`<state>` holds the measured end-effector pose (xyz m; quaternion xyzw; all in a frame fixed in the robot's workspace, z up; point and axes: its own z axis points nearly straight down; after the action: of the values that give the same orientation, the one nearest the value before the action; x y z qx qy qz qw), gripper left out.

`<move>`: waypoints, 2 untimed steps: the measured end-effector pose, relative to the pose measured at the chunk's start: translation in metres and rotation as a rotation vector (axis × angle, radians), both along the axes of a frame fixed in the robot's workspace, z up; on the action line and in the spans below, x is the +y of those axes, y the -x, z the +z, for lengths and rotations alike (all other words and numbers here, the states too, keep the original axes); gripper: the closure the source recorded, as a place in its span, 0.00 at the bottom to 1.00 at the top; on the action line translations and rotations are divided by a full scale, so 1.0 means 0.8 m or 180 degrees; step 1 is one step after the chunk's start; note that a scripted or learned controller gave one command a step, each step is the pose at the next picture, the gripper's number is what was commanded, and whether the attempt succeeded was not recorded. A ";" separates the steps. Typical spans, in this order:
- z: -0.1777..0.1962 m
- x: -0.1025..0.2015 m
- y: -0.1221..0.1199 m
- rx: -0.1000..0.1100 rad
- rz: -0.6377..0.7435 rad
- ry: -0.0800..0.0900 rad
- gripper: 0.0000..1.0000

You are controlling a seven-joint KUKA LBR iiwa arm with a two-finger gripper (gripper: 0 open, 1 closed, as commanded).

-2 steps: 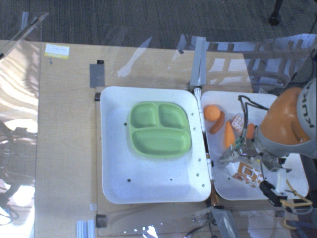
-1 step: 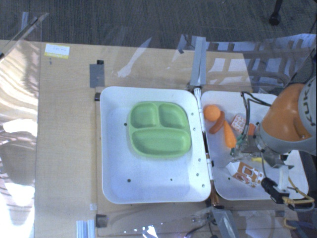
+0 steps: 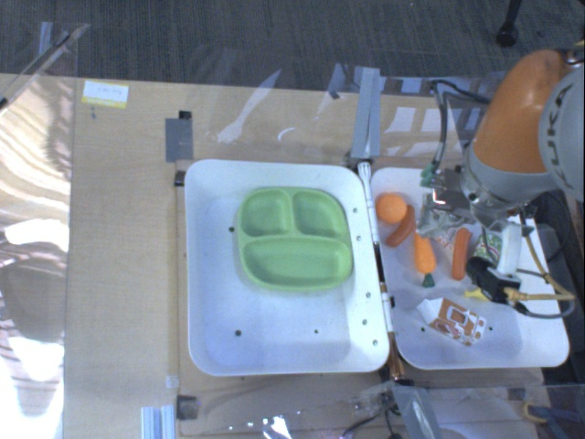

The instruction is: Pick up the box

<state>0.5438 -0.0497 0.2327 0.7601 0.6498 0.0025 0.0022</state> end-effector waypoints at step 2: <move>0.000 0.000 0.000 0.0001 0.0001 0.0002 0.00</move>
<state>0.5437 -0.0498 0.2325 0.7600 0.6499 0.0021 0.0023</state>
